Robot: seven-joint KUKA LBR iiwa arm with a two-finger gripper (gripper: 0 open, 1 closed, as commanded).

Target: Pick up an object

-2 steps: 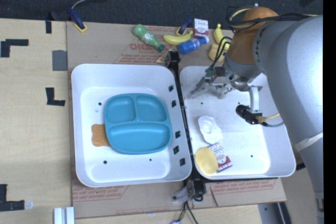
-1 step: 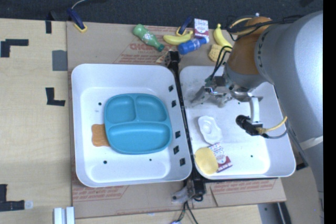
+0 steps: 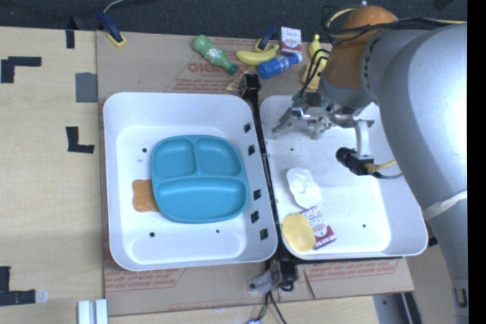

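The grey arm (image 3: 425, 102) comes in from three o'clock, its orange band (image 3: 353, 49) at about one o'clock of the view. Below the band the gripper (image 3: 307, 121) sits over the far end of the right bin (image 3: 380, 209), near that bin's twelve o'clock wall. Whether it is spread or pressed together I cannot tell; the metal parts blur into one another, and nothing can be made out between them.

The things in the right bin lie toward six o'clock from the gripper, well apart from it. A white crumpled object (image 3: 301, 186) rests near the bin's middle, close to its nine o'clock wall. Just beyond it at six o'clock lies a yellow round object (image 3: 298, 231), touching a small red-and-white packet (image 3: 319, 226) at its three o'clock side.

The left bin (image 3: 121, 163) holds a blue divided plate (image 3: 199, 178) at its centre, with an orange-brown piece (image 3: 142, 196) poking out from under the plate's nine o'clock edge.

On the table (image 3: 45, 163) beyond the bins, around twelve o'clock, lie a green bottle (image 3: 213, 54), a banana (image 3: 257, 55), a blue bottle (image 3: 277, 66) and a small red-and-white carton (image 3: 291, 38), all outside both bins.
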